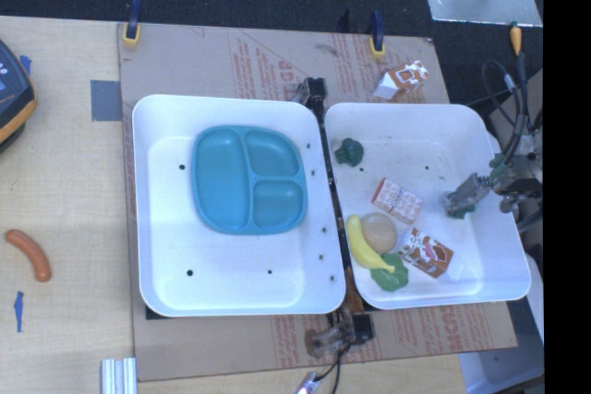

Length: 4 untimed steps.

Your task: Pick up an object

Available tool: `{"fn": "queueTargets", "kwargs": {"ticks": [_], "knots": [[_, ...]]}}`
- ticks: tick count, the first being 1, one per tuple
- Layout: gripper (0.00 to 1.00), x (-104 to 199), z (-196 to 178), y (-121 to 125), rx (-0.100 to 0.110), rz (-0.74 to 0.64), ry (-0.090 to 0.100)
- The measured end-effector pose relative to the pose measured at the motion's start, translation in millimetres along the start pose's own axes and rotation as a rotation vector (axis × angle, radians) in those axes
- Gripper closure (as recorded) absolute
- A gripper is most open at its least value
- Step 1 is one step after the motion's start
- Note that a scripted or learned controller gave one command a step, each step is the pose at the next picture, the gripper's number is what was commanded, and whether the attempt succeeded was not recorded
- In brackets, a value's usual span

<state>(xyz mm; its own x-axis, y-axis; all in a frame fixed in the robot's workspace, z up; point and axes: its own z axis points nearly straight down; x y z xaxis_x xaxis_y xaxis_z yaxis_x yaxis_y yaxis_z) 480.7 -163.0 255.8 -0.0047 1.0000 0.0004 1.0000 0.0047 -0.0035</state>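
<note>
My hand (459, 201) reaches in from the right edge of the scene, about midway between near and far. It shows as a small grey shape pointing left and slightly toward the near side, low and tilted. Behind it, to the right, my wrist and arm run off the edge among dark cables, so little of them can be made out. Whether my fingers are spread or closed is too small to tell.

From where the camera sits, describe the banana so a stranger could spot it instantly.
Look in the right-hand white bin, along its near-left side beside the divider. The banana lies there, touching a pale round object and a green toy. It is the one yellow, curved, elongated item.
</note>
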Motion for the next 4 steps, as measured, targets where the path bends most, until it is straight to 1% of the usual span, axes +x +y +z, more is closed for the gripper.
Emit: {"fn": "queueTargets", "kwargs": {"ticks": [1, 2, 3, 4], "knots": [[0.00, 51, 135, 33, 0.003, -0.002, 0.000], [0.00, 56, 159, 110, -0.012, -0.001, -0.005], [1.00, 54, 148, 110, -0.013, -0.002, -0.006], [0.00, 54, 148, 110, -0.012, -0.002, -0.007]]}}
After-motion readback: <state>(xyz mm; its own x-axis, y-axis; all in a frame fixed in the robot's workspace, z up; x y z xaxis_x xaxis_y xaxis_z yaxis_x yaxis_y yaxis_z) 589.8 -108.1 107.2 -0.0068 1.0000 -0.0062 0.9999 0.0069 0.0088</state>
